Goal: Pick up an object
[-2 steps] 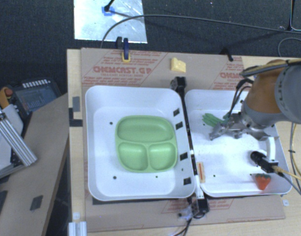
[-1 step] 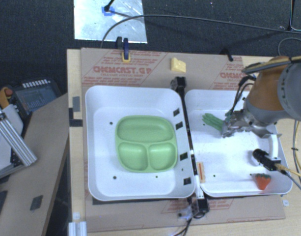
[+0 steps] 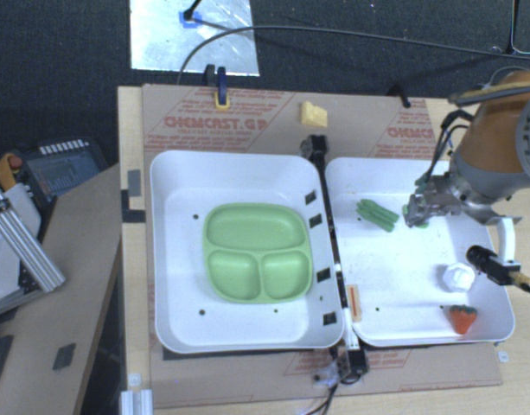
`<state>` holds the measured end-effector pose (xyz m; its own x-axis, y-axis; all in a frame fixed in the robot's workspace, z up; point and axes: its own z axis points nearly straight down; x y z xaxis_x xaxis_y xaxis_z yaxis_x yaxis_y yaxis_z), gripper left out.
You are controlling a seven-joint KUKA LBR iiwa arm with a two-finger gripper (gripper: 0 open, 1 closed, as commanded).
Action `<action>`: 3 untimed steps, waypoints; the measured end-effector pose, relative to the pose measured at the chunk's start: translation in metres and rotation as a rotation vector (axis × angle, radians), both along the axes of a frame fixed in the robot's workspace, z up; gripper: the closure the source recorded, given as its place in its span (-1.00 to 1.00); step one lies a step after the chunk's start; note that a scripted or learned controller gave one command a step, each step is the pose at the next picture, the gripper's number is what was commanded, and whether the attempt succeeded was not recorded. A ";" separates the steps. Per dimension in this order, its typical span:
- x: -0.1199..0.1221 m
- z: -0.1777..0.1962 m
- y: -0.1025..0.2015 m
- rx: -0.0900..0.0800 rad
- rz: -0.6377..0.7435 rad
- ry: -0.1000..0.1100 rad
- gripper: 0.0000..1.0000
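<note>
In the right bin (image 3: 394, 318), a green elongated piece (image 3: 377, 213) lies at the upper left. A small white object (image 3: 457, 276) rests near the right wall, and an orange-red strawberry-like piece (image 3: 462, 318) sits in the front right corner. My gripper (image 3: 418, 212) hangs low over the right bin, just right of the green piece and close to its end. Nothing can be seen held in it.
The left bin (image 3: 174, 232) holds a green divided plate (image 3: 256, 252). A black divider strip (image 3: 327, 232) runs between the bins. A small yellow block (image 3: 314, 113) lies on the board behind them. The arm's orange band (image 3: 502, 141) rises above the right bin's far right.
</note>
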<state>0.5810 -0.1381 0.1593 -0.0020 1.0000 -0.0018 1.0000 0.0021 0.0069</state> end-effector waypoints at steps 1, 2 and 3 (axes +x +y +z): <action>0.006 0.061 -0.007 -0.001 0.001 -0.001 1.00; 0.007 0.055 -0.007 0.000 0.002 0.004 1.00; 0.006 0.061 0.054 0.002 0.006 0.006 1.00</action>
<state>0.5871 -0.0838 0.2199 -0.0082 1.0000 0.0007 1.0000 0.0082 0.0012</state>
